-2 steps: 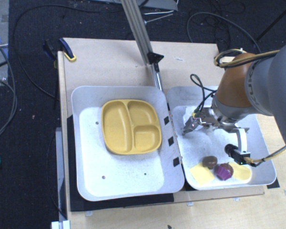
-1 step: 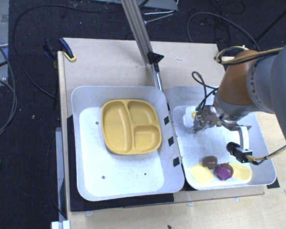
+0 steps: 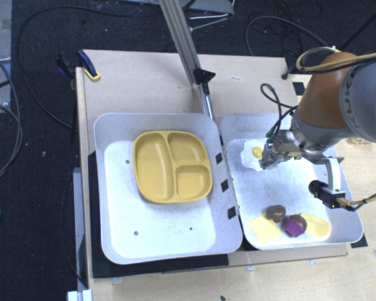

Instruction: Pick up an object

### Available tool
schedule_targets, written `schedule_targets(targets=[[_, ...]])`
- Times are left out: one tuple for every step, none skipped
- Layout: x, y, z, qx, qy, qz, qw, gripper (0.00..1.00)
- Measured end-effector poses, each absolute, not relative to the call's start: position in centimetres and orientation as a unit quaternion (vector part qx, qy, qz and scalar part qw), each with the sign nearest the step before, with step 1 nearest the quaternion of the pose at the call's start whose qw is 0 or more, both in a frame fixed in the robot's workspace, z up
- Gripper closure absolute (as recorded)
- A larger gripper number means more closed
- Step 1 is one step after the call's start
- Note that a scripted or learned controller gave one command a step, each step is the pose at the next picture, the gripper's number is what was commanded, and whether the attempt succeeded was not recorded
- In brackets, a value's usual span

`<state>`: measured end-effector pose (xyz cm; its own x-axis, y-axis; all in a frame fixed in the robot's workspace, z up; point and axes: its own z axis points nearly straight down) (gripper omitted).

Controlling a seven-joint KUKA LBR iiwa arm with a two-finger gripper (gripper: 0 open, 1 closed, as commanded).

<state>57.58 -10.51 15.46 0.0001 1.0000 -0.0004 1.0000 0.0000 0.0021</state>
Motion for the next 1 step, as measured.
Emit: schedule_targets(targets=[[57.35, -10.48, 21.67, 0.706, 0.708, 0.0009, 0.002, 1.00]])
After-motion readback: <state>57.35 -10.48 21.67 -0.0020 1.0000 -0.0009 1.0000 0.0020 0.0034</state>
